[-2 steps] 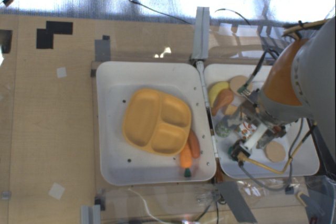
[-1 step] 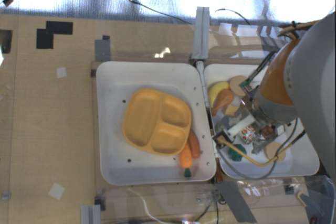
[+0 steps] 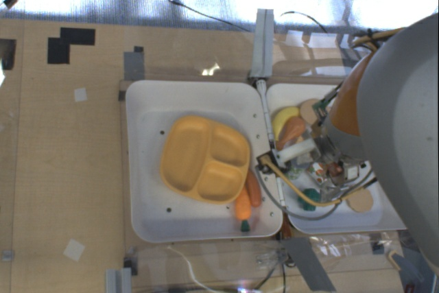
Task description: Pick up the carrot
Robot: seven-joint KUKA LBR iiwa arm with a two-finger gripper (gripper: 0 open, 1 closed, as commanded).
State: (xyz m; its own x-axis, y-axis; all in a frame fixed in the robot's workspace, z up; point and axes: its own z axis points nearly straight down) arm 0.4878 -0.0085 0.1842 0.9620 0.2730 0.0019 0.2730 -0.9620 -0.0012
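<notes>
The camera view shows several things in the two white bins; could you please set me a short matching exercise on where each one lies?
Things:
1. orange carrot with green stem
2. yellow three-compartment plastic tray
3. yellow rounded toy fruit
4. tan flat round disc

Places:
A. middle of the left bin
B. top of the right bin
C. left bin, beside the tray's lower right edge
D. lower part of the right bin

Pairs: 1-C, 2-A, 3-B, 4-D

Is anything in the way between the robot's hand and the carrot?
Yes: the ridge where the two bins meet. The gripper sits over the right bin, while the carrot lies in the left bin, beside a sausage and the yellow tray.
</notes>
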